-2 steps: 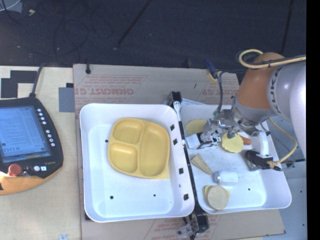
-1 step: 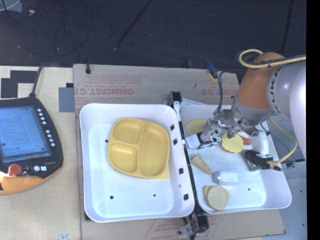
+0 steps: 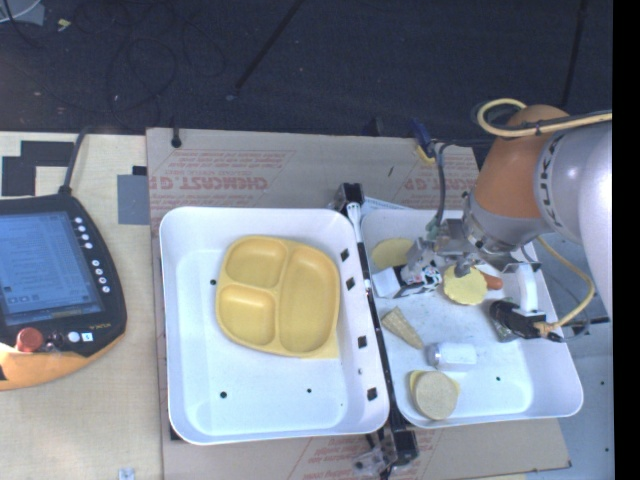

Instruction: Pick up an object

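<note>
The end effector (image 3: 432, 265) hangs low in the right bin (image 3: 520, 388), apparently near a yellow disc (image 3: 464, 288). Whether it grips anything, I cannot tell. A yellow divided plate (image 3: 278, 294) lies in the left bin (image 3: 200, 388).

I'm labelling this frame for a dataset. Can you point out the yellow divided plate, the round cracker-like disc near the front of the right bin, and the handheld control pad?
yellow divided plate (image 3: 279, 295): camera view, central ridge.
round disc (image 3: 436, 395): camera view, top face.
control pad (image 3: 45, 268): camera view, screen.

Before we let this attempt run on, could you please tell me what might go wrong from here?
The claw sits low among crowded items in the right bin; it may close on the yellow disc and a neighbour together, or on none. It is also near the bin's left wall and could nudge it.
</note>
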`<state>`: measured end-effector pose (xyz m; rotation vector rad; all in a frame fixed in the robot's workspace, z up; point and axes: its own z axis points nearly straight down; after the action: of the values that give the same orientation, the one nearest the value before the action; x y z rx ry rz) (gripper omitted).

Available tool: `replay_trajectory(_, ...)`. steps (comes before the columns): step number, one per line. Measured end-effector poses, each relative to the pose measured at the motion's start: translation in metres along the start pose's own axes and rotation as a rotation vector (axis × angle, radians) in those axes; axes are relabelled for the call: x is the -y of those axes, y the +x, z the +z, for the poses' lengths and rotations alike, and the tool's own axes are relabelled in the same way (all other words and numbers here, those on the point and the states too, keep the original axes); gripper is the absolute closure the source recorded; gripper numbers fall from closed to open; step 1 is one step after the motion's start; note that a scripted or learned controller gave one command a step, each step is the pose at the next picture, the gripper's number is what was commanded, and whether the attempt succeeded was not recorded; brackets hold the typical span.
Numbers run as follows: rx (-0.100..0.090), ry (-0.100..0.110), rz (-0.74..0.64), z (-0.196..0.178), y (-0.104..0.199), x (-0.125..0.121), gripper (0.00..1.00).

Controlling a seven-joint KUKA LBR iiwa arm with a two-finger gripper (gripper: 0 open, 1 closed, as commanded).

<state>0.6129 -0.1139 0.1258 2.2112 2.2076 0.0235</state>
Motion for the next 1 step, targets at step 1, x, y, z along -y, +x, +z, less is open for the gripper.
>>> replay_trajectory(1, 0.000, 0.000, -0.001, -0.0001, 0.0002, -0.0005, 0.00)
